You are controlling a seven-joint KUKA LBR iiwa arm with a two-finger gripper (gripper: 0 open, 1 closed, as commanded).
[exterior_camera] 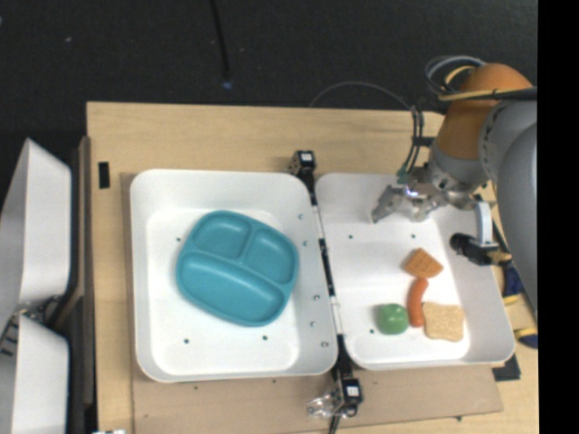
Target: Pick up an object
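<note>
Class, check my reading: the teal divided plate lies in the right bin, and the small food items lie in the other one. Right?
Not quite. The camera view shows the teal divided plate in the left bin; the small food items lie in the other one, the right bin.

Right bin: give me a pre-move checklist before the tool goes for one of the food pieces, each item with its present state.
1. Targets present in the right bin: orange chunk, sausage, green ball, bread slice. Ok.
2. Tool positioned over a target: it sits near the bin's far side, apart from the food. Not ok.
3. Tool carrying nothing: cannot tell.
4. Targets separated for a clean grasp: sausage lies close against the green ball and bread slice. Not ok.
5. Orange chunk stands apart with space around it. Ok.
6. Blue plate out of the way in the left bin. Ok.
</note>
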